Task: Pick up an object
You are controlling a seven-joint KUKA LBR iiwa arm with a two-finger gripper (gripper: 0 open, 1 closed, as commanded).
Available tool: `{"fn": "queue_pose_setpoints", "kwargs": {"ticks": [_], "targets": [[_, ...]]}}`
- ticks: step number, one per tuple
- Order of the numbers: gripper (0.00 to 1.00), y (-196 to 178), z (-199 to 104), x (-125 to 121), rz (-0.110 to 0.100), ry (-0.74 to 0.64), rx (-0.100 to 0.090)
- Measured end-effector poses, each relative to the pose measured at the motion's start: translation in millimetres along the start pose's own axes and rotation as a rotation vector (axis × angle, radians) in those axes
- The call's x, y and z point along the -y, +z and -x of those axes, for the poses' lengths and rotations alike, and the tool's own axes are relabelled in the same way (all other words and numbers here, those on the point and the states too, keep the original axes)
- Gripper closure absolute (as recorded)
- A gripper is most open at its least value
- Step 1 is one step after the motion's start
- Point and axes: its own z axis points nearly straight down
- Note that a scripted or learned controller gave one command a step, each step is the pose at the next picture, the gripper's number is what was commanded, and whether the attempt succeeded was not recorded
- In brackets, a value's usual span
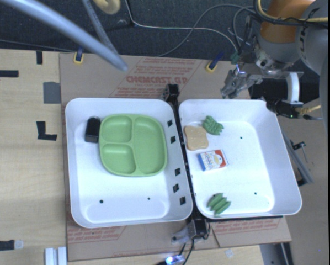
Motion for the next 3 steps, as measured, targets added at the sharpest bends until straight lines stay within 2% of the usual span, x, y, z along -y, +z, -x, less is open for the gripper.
{"fn": "queue_pose_setpoints", "kwargs": {"ticks": [2,3], "targets": [[1.0,10.0,-96.7,44.2,-0.003,-0.004,-0.002],[1.0,27.7,-145.6,47.9,-0.003,-0.004,-0.001]]}}
